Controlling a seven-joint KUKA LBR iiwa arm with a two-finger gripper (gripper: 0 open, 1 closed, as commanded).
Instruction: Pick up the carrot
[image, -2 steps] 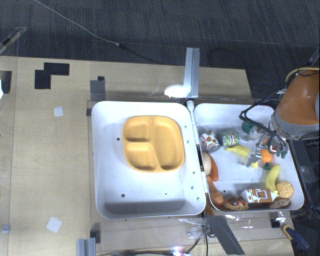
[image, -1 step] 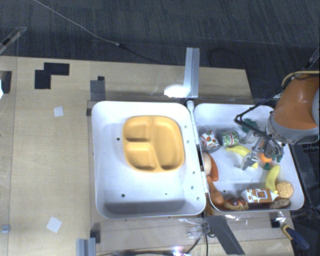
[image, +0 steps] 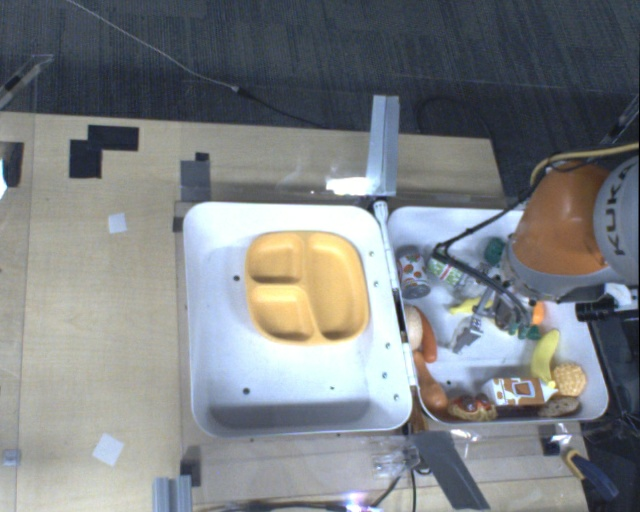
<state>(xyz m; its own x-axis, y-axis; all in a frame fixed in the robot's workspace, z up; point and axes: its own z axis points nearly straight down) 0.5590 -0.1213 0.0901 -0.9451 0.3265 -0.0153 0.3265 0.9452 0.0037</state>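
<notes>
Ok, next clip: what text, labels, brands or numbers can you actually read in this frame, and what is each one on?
No text reads clearly in this frame.
Brown carton in the right bin: printed front, too small and blurred to read.
Can near that bin's left wall: label too blurred to read.
Arm's grey housing at the right edge: a dark mark, cut off, unreadable.
Yellow divided tray in the left bin: no markings visible.

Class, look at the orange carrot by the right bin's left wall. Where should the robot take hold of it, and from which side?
Grip the long orange carrot at mid-length from above, the hand squeezing across its narrow width; the white bin's wall crowds its left side.
</notes>
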